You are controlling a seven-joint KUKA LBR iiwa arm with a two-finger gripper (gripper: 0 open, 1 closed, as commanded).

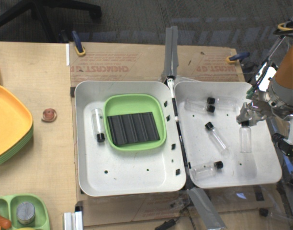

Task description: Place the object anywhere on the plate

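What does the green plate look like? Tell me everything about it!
The green plate is light green and squarish with rounded corners and a raised rim, and it looks like plastic. It lies flat in the left white bin, toward the back. A dark grey ribbed mat covers most of its middle and reaches its front edge. A clear tube with a black cap lies on the bin floor just beside the plate's left rim; whether they touch is hard to tell.

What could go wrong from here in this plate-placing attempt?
The vials in the right bin are clear, round and loose, so one may roll or slip as the gripper closes. The green plate already carries a dark ridged block, leaving little free rim for a vial.
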